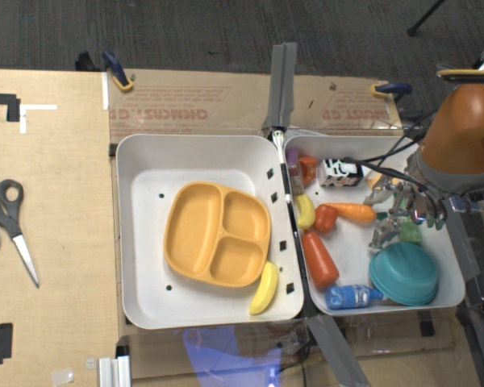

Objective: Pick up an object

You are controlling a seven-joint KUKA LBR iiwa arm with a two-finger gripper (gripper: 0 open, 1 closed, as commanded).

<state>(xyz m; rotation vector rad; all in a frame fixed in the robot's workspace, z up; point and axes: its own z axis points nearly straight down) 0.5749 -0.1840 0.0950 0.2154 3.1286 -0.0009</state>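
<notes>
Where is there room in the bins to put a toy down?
Left bin: bare white floor all around the divided plate, widest along the left and top walls; a banana sits at the plate's lower right. Right bin: crowded with toys, a teal bowl and the gripper.

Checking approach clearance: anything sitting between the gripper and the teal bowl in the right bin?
Nothing visible. The gripper hangs in the right bin just above the teal bowl, with only a small green object beside it at the bowl's far rim. The carrot lies off to the camera's left.
</notes>
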